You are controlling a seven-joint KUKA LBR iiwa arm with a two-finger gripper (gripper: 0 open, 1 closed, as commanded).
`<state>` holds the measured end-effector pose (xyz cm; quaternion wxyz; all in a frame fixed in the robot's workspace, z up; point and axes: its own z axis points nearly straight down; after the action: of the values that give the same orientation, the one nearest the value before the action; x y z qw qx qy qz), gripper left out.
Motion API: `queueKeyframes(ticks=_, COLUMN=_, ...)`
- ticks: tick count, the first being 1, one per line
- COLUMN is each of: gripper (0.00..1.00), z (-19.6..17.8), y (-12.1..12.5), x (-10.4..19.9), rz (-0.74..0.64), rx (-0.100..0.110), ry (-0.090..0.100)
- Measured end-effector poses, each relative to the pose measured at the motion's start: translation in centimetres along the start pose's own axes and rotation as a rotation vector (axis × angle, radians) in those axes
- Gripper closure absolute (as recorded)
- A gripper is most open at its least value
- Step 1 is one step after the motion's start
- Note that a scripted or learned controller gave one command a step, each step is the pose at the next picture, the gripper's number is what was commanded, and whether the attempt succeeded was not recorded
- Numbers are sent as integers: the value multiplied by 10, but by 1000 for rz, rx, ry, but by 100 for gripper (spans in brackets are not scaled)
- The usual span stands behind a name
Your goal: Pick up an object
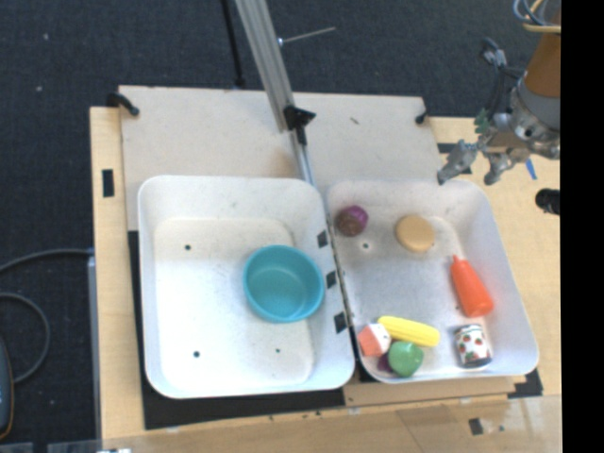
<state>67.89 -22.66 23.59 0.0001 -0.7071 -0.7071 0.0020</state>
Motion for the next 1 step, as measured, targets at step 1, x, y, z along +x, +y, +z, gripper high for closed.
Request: queueKeyframes(ticks=1, gripper=0, z=46, y=-7, x=3, rz=0, rx=0, ry=0)
